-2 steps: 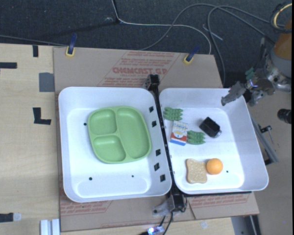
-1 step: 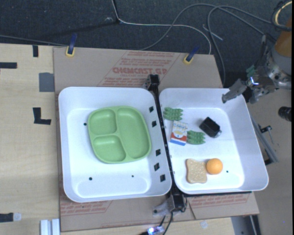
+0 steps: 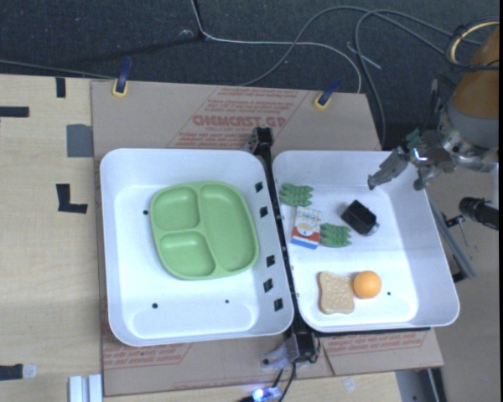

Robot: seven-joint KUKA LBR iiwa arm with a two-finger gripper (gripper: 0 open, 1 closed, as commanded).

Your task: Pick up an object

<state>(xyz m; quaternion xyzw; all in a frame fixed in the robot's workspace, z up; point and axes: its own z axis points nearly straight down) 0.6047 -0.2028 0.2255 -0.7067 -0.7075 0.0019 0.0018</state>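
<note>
Hovering tool (image 3: 400, 174) spread above right bin's (image 3: 419, 249) corner

left bin (image 3: 117, 224) — green divided plate (image 3: 204, 229) | cardboard sheet (image 3: 235, 115) — two clamps (image 3: 121, 85) | cables (image 3: 318, 32)

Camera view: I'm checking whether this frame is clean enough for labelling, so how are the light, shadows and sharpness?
Camera view: light is even and soft, with mild glare on the right bin floor; the black block and orange ball cast short, faint shadows; the green tray is fairly crisp; the claw near the right edge looks a bit blurred.
</note>
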